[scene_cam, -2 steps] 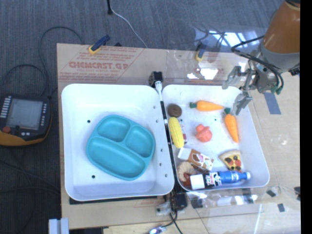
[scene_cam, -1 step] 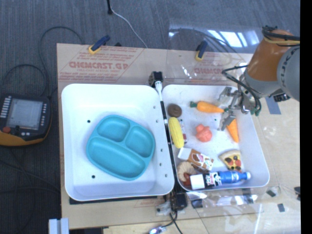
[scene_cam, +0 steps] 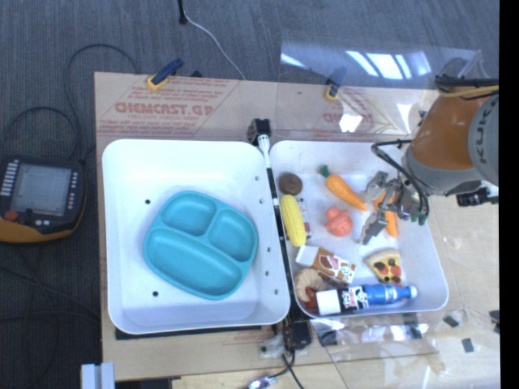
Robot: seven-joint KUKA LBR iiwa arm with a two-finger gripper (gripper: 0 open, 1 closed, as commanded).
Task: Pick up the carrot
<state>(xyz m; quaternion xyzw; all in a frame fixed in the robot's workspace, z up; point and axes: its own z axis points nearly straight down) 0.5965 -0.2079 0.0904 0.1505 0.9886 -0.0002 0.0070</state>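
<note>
The gripper (scene_cam: 381, 211) hangs low over the right bin (scene_cam: 438, 294), fingers (scene_cam: 366, 230) spread open with nothing between them. The carrot (scene_cam: 344, 189) lies in the upper middle of that bin, green top pointing up-left, just beside the fingers on their left and apart from them. A smaller orange piece (scene_cam: 392, 222) sits right under the gripper. A red tomato-like piece (scene_cam: 340, 221) rests below the carrot, with corn (scene_cam: 292, 219) farther left, near the bin's left wall.
</note>
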